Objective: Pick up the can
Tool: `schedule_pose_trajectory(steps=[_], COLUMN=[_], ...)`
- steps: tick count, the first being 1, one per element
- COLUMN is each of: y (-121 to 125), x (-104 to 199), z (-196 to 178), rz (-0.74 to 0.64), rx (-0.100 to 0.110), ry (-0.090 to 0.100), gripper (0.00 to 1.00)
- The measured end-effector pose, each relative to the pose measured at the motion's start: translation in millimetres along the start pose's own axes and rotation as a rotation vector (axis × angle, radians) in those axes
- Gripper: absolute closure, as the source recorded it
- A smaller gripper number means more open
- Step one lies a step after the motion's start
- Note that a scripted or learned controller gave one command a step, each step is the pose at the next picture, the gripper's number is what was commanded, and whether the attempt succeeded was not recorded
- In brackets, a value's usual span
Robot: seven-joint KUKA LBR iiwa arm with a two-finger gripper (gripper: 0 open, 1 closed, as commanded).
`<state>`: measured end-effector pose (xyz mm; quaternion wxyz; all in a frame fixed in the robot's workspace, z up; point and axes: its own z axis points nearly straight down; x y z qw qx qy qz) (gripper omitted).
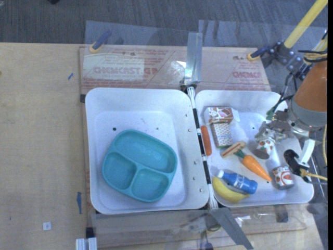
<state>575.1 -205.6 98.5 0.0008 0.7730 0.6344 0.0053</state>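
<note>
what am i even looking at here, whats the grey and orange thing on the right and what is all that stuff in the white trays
It is a single camera picture, taken from above a workbench at a slant. The grey and orange thing is a robot arm reaching in from the right; its gripper hangs over the right bin, and nothing can be seen held in it.

Two shallow white bins sit side by side. The left bin holds a teal divided plate. The right bin holds toy groceries: a small box, a carrot, a banana, a blue bottle, and a little can near the bin's right corner. The can is what the arm should pick up; it lies untouched.
</note>
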Motion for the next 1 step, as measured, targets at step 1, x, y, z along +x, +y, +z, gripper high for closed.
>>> schedule_pose_trajectory(steps=[1], y=[-16.9], x=[53.6], z=[-106.3], rz=[0.197], rx=[0.008], ry=[-0.008], gripper=[1.0])
